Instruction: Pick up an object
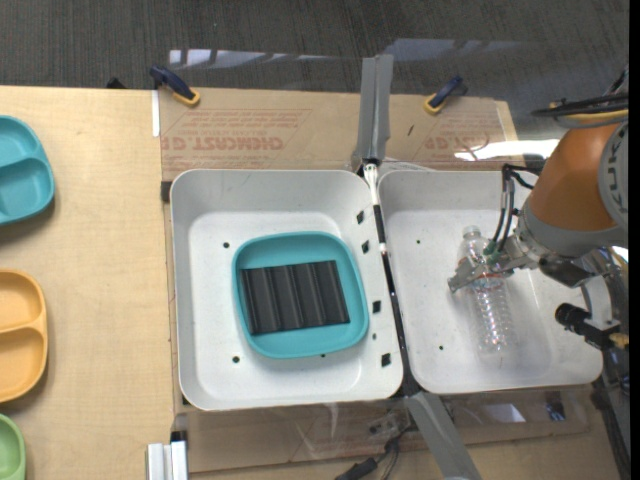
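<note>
Jaws (spread unclear) sit over clear bottle [487, 303] in right bin [430, 368].

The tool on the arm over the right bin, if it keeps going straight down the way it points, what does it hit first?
Most likely the clear plastic bottle lying in the right bin: the tool sits right over the bottle's cap end. Depth is hard to judge from this slanted view.

Dark grey carpeted floor [300, 8] beyond light wooden bench [90, 268]; brown cardboard sheet [260, 128] clamped at the back edge.
</note>
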Robot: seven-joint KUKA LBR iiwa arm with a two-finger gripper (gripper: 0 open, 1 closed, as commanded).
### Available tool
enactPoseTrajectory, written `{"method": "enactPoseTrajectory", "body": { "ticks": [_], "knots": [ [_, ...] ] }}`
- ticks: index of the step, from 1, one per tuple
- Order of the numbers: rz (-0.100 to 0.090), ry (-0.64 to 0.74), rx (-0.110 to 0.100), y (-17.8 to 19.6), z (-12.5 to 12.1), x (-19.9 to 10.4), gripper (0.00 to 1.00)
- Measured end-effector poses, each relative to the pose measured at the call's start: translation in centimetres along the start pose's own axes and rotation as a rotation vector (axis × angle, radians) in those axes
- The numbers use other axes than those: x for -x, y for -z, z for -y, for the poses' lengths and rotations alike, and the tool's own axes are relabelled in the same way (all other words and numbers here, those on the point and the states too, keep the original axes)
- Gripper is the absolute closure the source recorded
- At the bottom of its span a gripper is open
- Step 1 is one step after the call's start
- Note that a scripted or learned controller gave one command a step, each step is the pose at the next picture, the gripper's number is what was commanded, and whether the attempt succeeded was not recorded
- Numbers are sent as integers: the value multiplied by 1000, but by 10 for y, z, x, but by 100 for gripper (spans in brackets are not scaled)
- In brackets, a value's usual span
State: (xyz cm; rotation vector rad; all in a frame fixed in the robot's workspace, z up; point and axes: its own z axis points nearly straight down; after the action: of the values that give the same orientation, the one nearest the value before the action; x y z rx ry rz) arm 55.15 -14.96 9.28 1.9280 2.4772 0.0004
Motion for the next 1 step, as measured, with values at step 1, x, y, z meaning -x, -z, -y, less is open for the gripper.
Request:
{"method": "enactPoseTrajectory", "body": {
  "ticks": [1],
  "knots": [
    [1, -4, 0, 10, 0, 1, 100]
  ]
}}
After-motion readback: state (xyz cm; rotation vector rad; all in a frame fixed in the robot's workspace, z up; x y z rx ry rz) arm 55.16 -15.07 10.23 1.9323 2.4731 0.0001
